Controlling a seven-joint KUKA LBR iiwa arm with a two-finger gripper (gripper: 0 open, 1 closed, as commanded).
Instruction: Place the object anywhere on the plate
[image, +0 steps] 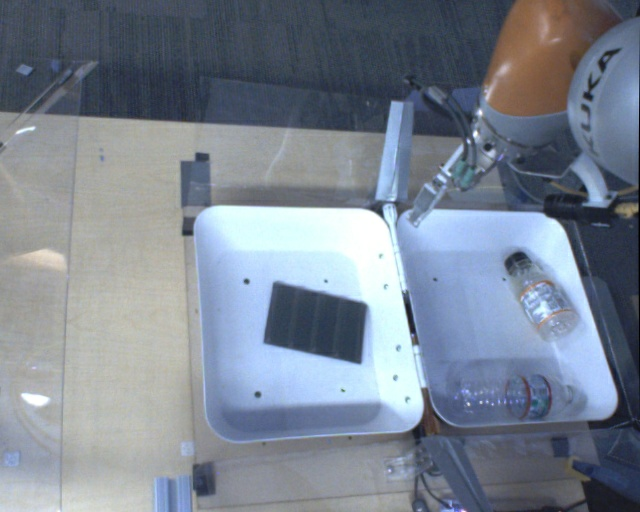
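Claw (428, 200) above right bin (590, 330) far corner, grips nothing; finger spread unclear, cannot tell

The arm (560, 70) enters at the upper right of the frame, its orange band uppermost and the grey body bearing dark lettering at the right edge. From it the gripper (420, 213) slants down and to the left, ending near the upper middle of the frame.

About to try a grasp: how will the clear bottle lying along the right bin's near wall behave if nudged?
The clear bottle lies on its side, so it will probably roll. It looks empty, so likely light and easily knocked away. Its smooth plastic may slip between fingers.
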